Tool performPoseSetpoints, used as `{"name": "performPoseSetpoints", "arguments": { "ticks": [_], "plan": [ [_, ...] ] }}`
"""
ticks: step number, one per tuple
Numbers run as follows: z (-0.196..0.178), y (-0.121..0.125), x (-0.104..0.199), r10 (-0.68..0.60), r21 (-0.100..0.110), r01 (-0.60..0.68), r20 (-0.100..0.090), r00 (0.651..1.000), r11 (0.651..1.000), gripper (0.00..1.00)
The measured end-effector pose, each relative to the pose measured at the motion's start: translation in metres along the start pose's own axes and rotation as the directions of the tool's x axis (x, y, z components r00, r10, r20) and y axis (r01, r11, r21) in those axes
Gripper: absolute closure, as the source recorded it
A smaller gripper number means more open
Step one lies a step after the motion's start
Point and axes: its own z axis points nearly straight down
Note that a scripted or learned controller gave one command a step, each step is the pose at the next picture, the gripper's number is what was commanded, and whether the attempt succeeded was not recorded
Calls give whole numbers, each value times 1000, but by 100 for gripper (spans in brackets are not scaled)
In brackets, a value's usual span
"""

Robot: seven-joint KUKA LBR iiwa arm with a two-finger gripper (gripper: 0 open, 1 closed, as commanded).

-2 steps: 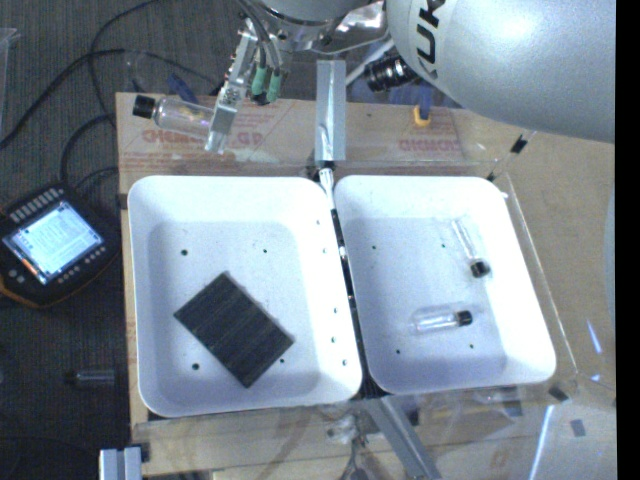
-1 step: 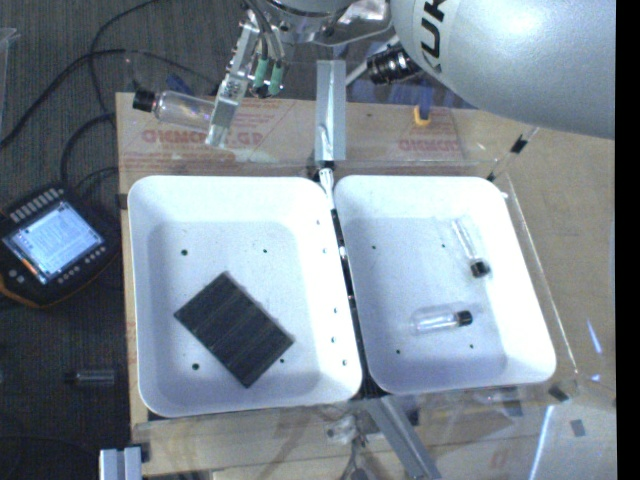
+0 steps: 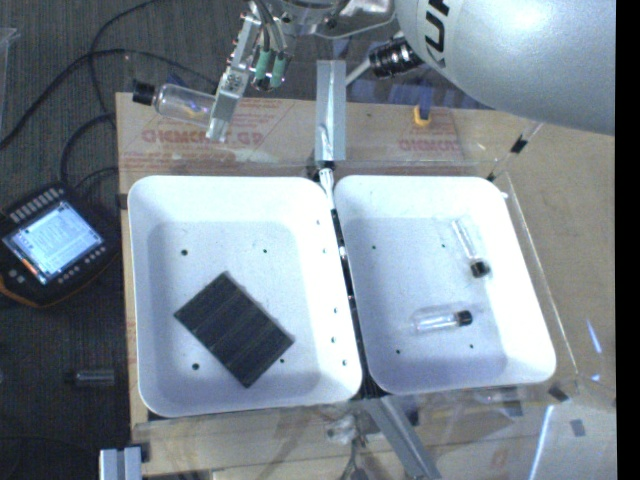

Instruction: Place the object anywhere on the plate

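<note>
Grey arm (image 3: 520, 38) reaches over the table's (image 3: 560, 178) far edge, behind the left bin (image 3: 150, 268) where the dark ridged plate (image 3: 235, 328) lies flat, open to a drop. A clear vial (image 3: 180, 98) meets the gripper (image 3: 220, 118); whether it is clamped, I cannot tell.

Black letters "UK" on the grey arm (image 3: 520, 38), faint red mirrored print on the bench board (image 3: 190, 135), unreadable
</note>
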Motion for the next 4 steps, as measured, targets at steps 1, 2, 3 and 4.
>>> {"name": "performPoseSetpoints", "arguments": {
  "ticks": [1, 2, 3, 4],
  "plan": [
    [-10, 1, -1, 0, -3, 0, 2, 1000, 1000, 100],
    [-19, 1, -1, 0, -5, 0, 5, 1000, 1000, 100],
    [-29, 2, -2, 0, -7, 0, 7, 1000, 1000, 100],
    [-38, 3, -2, 1, -9, -1, 9, 1000, 1000, 100]
  ]
}}
